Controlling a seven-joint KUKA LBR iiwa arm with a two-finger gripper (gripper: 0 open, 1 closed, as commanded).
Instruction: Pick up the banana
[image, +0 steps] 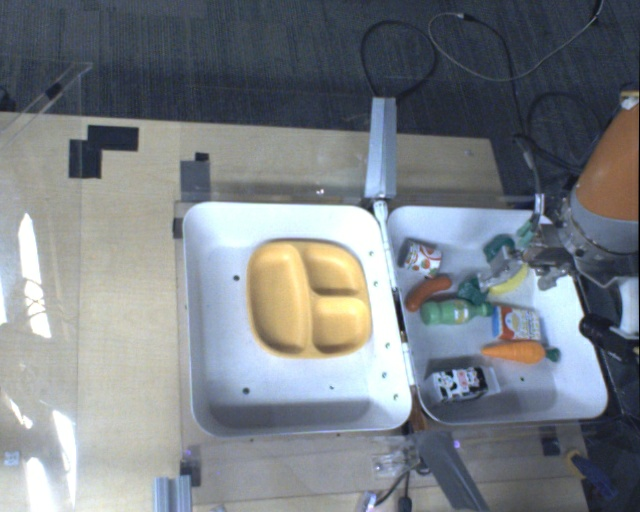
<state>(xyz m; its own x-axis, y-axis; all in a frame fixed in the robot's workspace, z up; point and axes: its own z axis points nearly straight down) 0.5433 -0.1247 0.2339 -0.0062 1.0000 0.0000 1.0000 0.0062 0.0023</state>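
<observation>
Table (120, 330) carries two white bins. Left bin (215, 390) holds a yellow divided tray (305, 298). Right bin (575, 395) holds the clutter. Arm (612, 185) enters from the right; gripper (527, 252) sits low over the bin's far right, fingers' state cannot be told. Banana (507, 282) lies just beneath it, touching the green bottle (455, 312). Nearer: carrot (517, 352), cow-print carton (460, 382)

One fixed camera looks down at a slant on the tabletop (120, 300), far enough back to take in both bins (210, 400).
</observation>
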